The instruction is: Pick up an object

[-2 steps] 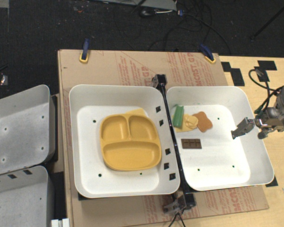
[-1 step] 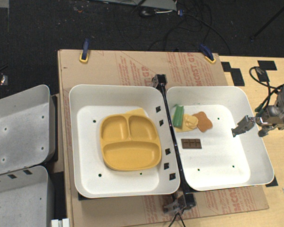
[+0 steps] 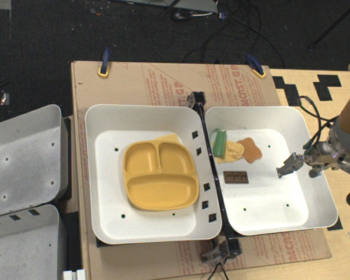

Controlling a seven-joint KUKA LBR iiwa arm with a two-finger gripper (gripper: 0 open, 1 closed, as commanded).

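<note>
Over the right bin (image 3: 291, 118) my gripper (image 3: 287, 168) hangs with nothing visibly held, can't tell its spread; nearest pick, the brown bar (image 3: 235, 178), lies flat to its left, long axis left-right, green piece (image 3: 220, 144) farther.

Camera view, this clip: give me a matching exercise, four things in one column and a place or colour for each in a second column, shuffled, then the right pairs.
Things
1. yellow divided plate
2. green block
3. brown bar
4. pincer

Places
A. lying flat near the divider, below the toy food pile
B. over the right part of the right bin
C. in the left bin
D. upper left of the right bin, beside the yellow and orange pieces

Pairs: 1-C, 2-D, 3-A, 4-B
</note>
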